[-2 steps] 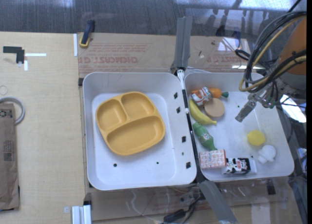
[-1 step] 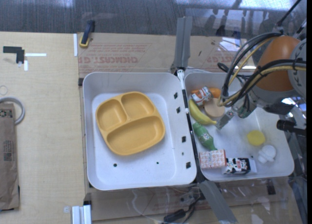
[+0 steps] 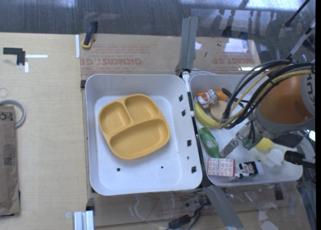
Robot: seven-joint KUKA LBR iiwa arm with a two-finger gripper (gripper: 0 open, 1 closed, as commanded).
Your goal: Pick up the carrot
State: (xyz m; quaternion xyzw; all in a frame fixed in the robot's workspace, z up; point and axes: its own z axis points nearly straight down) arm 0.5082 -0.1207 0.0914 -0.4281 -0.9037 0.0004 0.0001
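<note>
At the near edge of the right bin (image 3: 281, 176) you see a red-and-white patterned packet (image 3: 220, 166) and, just beside it, a small black-and-white carton (image 3: 248, 169). Just behind them the pincer (image 3: 230, 147) hangs low over the bin floor, next to a green vegetable (image 3: 208, 142); whether it is clenched or released you cannot tell, since its tip is small and partly masked by the wrist. A pale yellow lump (image 3: 264, 144) sits to the right of it, under the arm (image 3: 286, 101), whose orange band and looping cables cover much of that bin. Farther back lies a banana (image 3: 204, 116), curved along the bin's left wall, and behind it, near the far corner, the carrot (image 3: 206, 96), an orange piece with white markings, well apart from the pincer. In the left bin (image 3: 100, 174) a yellow divided plate (image 3: 134, 126) lies flat. Beyond both bins a sheet of cardboard (image 3: 130, 56) covers the counter (image 3: 40, 139).
</note>
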